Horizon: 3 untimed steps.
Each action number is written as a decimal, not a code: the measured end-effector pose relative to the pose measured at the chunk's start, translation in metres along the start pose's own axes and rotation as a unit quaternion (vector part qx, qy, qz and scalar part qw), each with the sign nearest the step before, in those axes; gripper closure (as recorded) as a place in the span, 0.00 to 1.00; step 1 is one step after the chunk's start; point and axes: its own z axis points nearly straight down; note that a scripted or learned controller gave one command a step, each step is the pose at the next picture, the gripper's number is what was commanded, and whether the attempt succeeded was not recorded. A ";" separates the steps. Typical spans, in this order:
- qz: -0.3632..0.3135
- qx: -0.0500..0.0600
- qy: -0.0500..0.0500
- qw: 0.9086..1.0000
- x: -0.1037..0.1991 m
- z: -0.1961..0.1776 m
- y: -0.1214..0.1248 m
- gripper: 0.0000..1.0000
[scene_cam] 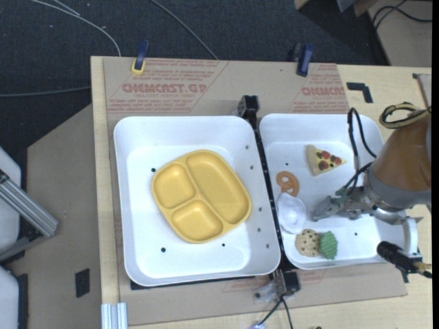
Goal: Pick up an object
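Note:
In the right bin (357,132) lie a pizza slice (323,160), a brown pretzel (288,181), a white cup-like piece (291,211), a cookie (308,242) and a green leafy piece (328,245). My gripper (322,210) reaches in from the right, low over the middle of this bin. Its tip is just right of the white piece and above the cookie and green piece. Nothing shows as held.
The left bin (137,156) holds a yellow divided plate (200,195). A black clamp (249,105) sits at the far end of the divider between the bins. Cables (353,129) hang by the arm over the right bin's far side.

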 end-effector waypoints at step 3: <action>-0.002 -0.005 -0.002 1.000 0.007 -0.133 0.014 1.00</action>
